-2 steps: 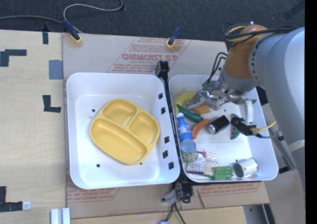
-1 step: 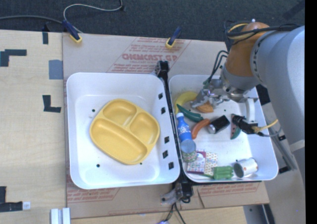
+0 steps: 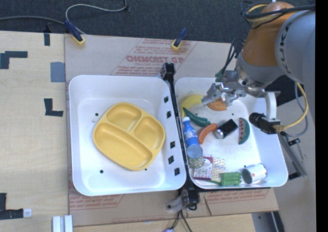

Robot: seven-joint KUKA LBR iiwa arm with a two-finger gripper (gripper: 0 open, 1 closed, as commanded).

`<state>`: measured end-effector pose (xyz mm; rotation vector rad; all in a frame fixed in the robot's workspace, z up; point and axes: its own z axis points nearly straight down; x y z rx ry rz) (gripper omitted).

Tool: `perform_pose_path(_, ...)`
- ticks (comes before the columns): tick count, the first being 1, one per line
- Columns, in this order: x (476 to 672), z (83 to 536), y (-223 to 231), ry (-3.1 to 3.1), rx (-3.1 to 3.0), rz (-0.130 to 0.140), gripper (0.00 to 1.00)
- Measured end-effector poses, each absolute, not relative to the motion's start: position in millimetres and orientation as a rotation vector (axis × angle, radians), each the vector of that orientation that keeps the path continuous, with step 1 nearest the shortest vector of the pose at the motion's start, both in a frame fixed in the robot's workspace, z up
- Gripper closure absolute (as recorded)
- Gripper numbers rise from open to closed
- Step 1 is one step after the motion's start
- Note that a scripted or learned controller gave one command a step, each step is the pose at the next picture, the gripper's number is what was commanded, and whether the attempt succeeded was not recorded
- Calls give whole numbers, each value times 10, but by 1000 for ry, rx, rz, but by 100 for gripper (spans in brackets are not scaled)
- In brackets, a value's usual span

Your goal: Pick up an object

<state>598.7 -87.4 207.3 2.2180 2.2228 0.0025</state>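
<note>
My gripper (image 3: 219, 96) hangs over the back part of the right bin (image 3: 271, 156). Directly under it lies a flat orange piece (image 3: 220, 106); contact between the two is unclear. Around it lie a yellow curved piece (image 3: 190, 101), a green pod (image 3: 197, 119), an orange carrot-like piece (image 3: 206, 132), a black-and-silver cylinder (image 3: 225, 128) and a watermelon slice (image 3: 243, 130). A blue bottle (image 3: 190, 139) lies along the bin's left wall.
The left bin (image 3: 82, 123) holds a yellow divided plate (image 3: 130, 136). Near the right bin's front lie a patterned packet (image 3: 210, 167), a green item (image 3: 229, 178) and a white cylinder (image 3: 254, 173). Black clips (image 3: 167, 70) join the two bins.
</note>
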Motion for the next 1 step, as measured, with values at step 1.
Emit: perform_pose_path(1, 5788, 2439, -446, 2224, 2219, 0, 100)
